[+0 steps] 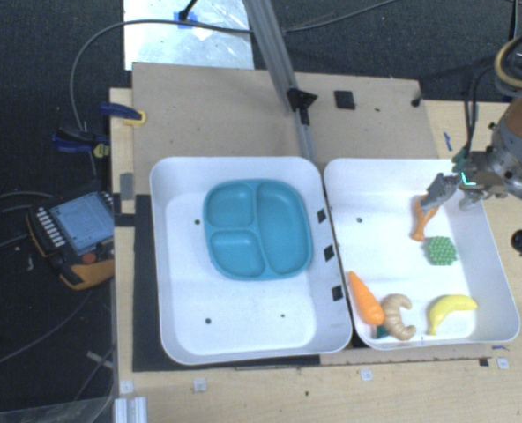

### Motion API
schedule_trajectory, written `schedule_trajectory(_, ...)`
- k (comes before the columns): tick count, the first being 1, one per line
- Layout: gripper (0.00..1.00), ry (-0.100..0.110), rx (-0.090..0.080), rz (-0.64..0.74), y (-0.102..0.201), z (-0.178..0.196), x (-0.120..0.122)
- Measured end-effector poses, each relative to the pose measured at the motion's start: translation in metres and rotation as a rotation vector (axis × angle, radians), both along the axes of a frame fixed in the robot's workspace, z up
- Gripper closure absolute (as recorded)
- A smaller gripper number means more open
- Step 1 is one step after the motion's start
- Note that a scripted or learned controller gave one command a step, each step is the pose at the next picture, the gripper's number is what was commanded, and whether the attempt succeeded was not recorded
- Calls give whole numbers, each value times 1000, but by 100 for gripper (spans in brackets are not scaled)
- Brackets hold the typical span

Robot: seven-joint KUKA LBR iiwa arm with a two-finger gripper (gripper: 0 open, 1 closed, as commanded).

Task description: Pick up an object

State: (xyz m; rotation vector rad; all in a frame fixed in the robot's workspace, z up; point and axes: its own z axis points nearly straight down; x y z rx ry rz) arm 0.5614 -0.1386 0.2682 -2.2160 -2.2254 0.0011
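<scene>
My gripper (453, 194) hangs over the upper right part of the right bin (367, 192), its two grey fingers standing apart. A small orange piece (417, 220) lies just below and left of the left fingertip (436, 189), at its tip rather than between the fingers. A green knobbly ball (441, 251) sits a little further down. Along the bin's front edge lie an orange carrot (364, 296), a tan curved piece (399, 315) and a yellow banana (451, 309).
The left bin (182, 307) holds a blue divided plate (258, 229). A grey pole (274, 47) slants down to the gap between the bins. Cables, clamps and a small device (76, 227) lie off the bench at the left.
</scene>
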Motion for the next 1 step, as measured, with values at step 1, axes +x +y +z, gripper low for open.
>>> schedule_trajectory(1,0,-3,0,0,0,1,1)
